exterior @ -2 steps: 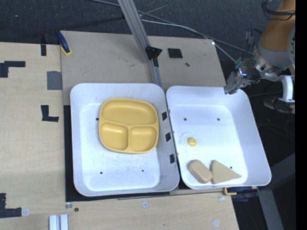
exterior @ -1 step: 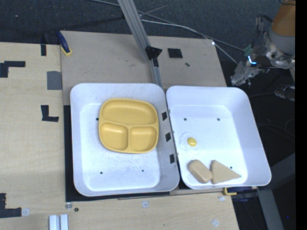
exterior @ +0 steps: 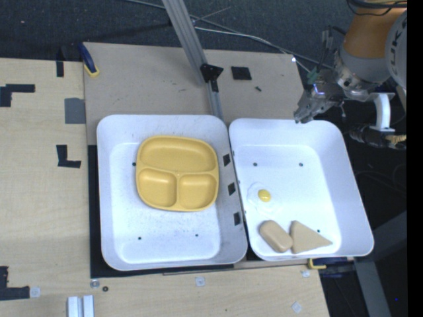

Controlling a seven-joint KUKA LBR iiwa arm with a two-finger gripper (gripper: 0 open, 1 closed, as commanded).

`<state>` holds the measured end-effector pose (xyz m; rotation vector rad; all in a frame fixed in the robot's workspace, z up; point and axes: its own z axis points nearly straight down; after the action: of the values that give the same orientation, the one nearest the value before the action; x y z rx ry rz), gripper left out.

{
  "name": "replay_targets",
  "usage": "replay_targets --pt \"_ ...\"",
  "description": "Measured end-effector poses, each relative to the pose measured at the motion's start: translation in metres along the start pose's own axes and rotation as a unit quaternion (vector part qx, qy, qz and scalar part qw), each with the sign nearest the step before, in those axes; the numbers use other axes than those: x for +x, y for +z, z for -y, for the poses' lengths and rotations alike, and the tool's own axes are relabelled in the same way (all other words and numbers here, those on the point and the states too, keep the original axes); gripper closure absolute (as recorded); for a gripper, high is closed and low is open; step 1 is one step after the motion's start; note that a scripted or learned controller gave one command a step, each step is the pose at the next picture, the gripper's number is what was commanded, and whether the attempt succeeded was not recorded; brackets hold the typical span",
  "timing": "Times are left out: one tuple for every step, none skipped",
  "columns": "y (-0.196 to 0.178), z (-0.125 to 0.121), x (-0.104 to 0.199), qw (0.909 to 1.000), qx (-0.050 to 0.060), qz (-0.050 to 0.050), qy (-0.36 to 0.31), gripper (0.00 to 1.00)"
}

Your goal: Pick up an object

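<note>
A yellow divided plate (exterior: 177, 173) lies in the left bin (exterior: 109, 177). The right bin (exterior: 330, 150) holds a small yellow ball (exterior: 264, 195) near its middle and two tan pieces near its front edge: a rounded loaf shape (exterior: 274, 236) and a wedge (exterior: 308, 237) beside it. My gripper (exterior: 306, 113) hangs over the right bin's far right corner, well away from all of these, with nothing seen between its fingers. I cannot make out how the fingers stand.
A slanted metal post (exterior: 192, 38) rises behind the gap between the bins. Cables trail over the dark floor behind the bench. The grey and orange arm (exterior: 370, 38) comes in at the top right.
</note>
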<state>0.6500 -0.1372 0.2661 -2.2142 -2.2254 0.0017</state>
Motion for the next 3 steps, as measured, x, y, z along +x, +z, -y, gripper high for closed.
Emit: replay_targets --pt "0.014 0.003 0.047 1.0 0.0 0.0 0.0 1.0" --pt "0.031 0.002 0.102 1.0 0.0 0.0 0.0 1.0" --pt "0.042 -0.006 0.15 1.0 0.0 0.0 0.0 1.0"
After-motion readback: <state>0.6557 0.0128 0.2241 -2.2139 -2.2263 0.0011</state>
